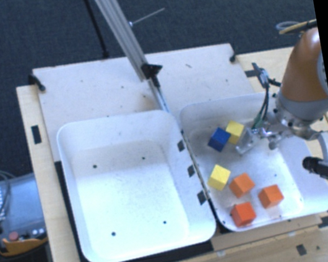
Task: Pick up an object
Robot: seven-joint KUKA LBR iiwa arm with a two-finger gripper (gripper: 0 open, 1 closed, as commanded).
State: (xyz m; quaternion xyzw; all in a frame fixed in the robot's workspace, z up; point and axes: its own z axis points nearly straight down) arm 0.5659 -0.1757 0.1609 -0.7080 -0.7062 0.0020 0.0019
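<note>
Several small blocks lie in the right bin (310, 195). A blue block (218, 139) and a yellow block (235, 129) touch each other at the bin's upper left. Lower down are another yellow block (220, 176), two orange blocks (242, 184) (270, 195) and a red-orange block (243, 213). My gripper (246, 142) reaches in from the right and hangs low, just right of and below the upper yellow block, close to it or touching it. I see nothing held in it.
The left bin (129, 183) lies beside the right one, sharing a middle rim. A slanted metal pole (125, 33) rises from the back of the bench. The arm's orange wrist (302, 74) hangs over the right bin's right edge.
</note>
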